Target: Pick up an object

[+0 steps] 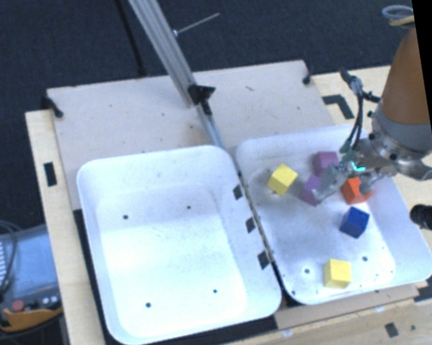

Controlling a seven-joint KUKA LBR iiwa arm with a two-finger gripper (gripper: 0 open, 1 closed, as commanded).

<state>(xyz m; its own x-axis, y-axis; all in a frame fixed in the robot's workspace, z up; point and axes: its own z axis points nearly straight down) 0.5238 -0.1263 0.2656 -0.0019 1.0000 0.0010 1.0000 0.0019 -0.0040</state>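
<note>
Gripper (339, 180) low in right bin (401, 260): two yellow cubes (283, 179), two purple.

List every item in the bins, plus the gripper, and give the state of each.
Gripper: low in the right bin, among the blocks.
Upper yellow block: resting loose on the bin floor.
Lower yellow block: resting loose near the front wall.
Blue block: resting loose.
Orange block: beside the gripper, grip unclear.
Purple blocks: beside the gripper.
</note>
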